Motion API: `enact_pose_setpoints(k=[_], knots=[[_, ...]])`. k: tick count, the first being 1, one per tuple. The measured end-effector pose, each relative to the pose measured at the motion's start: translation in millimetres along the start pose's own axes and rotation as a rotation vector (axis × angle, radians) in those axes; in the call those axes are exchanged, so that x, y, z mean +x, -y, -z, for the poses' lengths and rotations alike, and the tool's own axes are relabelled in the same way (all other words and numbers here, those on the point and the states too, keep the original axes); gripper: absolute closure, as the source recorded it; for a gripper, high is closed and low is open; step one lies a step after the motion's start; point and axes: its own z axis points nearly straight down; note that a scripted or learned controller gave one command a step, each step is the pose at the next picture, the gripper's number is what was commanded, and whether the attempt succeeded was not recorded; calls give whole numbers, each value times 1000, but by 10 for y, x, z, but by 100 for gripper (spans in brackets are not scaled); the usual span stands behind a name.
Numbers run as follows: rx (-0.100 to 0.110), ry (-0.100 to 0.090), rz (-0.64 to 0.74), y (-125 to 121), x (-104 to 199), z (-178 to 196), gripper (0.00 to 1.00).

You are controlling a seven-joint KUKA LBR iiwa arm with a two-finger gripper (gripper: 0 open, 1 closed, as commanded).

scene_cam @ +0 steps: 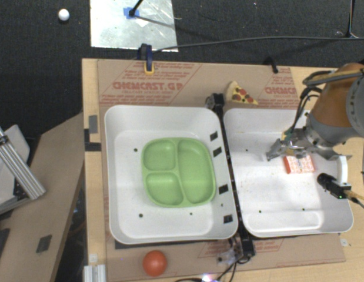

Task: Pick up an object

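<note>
Where the grey arm with its orange band (339, 106) comes in from the right, the pincer (286, 148) sits low over the right-hand shallow white plastic bin (270, 207), near its back half. From where I stand I cannot tell if the pincer is open or closed. A small red-and-white printed box (299, 165) lies flat on the bin floor just beside it, on the nearer side; nothing shows it gripped.

The left-hand shallow white plastic bin (120, 157) holds a pale green divided plastic plate (179, 172) at its middle. Both bins rest on a brown printed cardboard sheet (164, 84) covering the tabletop (89, 98). A toy pizza slice (241, 93) lies on the cardboard behind the bins, and an orange ball (154, 262) in front. Beyond, dark black matting (40, 69) carries a crinkled silver foil sheet (111, 22) and a small white ball (64, 14).
</note>
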Motion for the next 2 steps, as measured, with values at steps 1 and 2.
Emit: enact_pose_setpoints(k=[1, 2], knots=[[-9, 3, 1, -50, -11, -44, 0], [-22, 10, 1, -78, -28, 85, 100]])
